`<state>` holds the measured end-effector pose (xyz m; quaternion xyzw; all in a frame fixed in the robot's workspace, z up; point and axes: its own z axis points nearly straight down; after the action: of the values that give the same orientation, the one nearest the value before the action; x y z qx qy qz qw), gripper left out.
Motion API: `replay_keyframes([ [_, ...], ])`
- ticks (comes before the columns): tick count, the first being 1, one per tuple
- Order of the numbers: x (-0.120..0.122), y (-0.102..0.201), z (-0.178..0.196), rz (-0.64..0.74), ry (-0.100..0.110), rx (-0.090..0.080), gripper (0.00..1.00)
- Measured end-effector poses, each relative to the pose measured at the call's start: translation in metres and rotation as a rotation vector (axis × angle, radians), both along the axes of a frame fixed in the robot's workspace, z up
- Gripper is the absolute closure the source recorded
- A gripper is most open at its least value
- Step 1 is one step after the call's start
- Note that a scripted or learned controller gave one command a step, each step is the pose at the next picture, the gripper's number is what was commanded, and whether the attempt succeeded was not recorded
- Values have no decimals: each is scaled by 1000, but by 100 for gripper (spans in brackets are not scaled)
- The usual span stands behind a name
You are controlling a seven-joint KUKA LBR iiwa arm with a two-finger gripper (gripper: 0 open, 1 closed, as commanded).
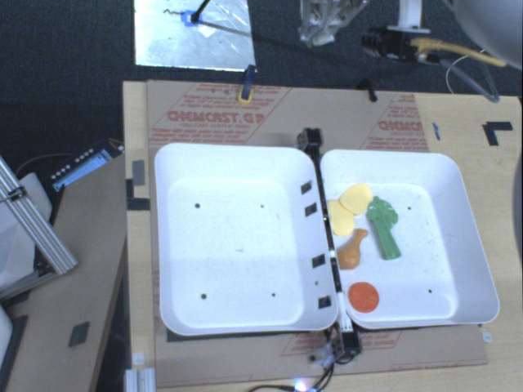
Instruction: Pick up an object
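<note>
On the bench (139, 243) we are seeing two white bins; the right bin (458, 219) is holding four toys. One green broccoli (383, 229), centre there, is lying stem toward us. Gripper (323, 15), beyond the bins: grip unclear.

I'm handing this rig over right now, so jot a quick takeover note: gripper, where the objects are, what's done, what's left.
Gripper: raised at the top of the view, above the floor beyond the bench, nothing between its fingers.
Objects: all in the right bin, along its left side: yellow chips, green broccoli, orange drumstick, red disc.
Done: no pick yet.
Left: descend on one object, grasp, lift.
</note>
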<state>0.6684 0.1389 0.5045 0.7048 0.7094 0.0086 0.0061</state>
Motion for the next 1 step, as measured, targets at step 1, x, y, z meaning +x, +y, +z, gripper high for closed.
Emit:
replay_keyframes([
  [1, -2, 54, -159, 2, 33, -4, 100],
])
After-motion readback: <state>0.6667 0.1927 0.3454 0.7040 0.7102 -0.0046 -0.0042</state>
